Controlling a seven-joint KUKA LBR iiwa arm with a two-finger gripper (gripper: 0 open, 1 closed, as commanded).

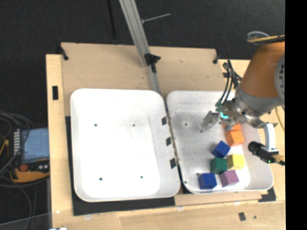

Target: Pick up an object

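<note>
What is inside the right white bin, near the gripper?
The right bin holds an orange block, two blue, one green, one yellow and one purple. The arm covers its far corner.

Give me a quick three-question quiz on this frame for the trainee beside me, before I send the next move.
1. True or false: all the blocks lie in the right bin.
2. Which block lies nearest the gripper? A) purple block B) orange block C) green block
3. How many blue blocks are there, and where do they sit relative to the green block?

Key
1. True. The left bin holds no block.
2. B. The orange block sits just right of the gripper, apart from its fingers.
3. Two: the upper blue block lies above the green one in the picture, the lower blue block below and to its left.
</note>
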